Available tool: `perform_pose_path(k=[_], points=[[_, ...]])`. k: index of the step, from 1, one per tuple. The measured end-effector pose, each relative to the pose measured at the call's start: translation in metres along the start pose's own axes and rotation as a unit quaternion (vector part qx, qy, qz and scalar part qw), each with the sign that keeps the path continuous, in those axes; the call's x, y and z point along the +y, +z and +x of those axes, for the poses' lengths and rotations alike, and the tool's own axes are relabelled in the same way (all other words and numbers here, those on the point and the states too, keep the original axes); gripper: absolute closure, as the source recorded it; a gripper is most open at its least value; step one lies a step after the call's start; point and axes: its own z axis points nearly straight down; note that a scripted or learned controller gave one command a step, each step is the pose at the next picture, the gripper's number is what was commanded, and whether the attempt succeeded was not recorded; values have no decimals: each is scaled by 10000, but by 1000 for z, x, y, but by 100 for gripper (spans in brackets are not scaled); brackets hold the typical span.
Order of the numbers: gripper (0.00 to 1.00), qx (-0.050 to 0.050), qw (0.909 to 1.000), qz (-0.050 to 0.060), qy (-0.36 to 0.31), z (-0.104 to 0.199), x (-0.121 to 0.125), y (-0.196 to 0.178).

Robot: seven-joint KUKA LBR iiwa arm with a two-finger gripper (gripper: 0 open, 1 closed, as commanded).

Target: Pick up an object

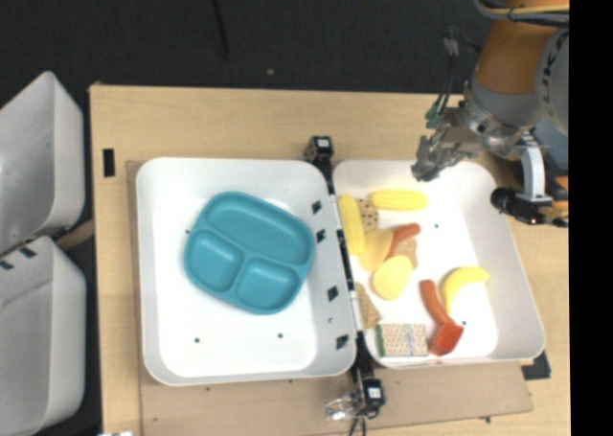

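The right bin (484, 196) holds several toy foods: a yellow corn cob (351, 224), a yellow banana-like piece (398, 199), a round yellow slice (391, 278), a red sausage (433, 300), a yellow banana (464, 282), a red pepper piece (446, 336) and a patterned cracker (401, 338). My gripper (428, 165) hangs over the far edge of the right bin, just above and right of the yellow piece, with nothing visible between its fingers.
The left bin (163, 329) holds a teal sectioned plate (249, 252). Black clips (319, 149) sit along the seam between the bins. White blocks (34, 166) stand off the bench's left side.
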Motion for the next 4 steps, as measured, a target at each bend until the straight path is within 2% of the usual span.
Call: perform_pose_path(k=[1,2,3,4], points=[[100,-3,10000,15,5,50,9,16],[100,-6,10000,17,13,86,4,19],[100,-2,10000,6,9,85,6,-1],[100,-6,10000,17,10,96,8,5]])
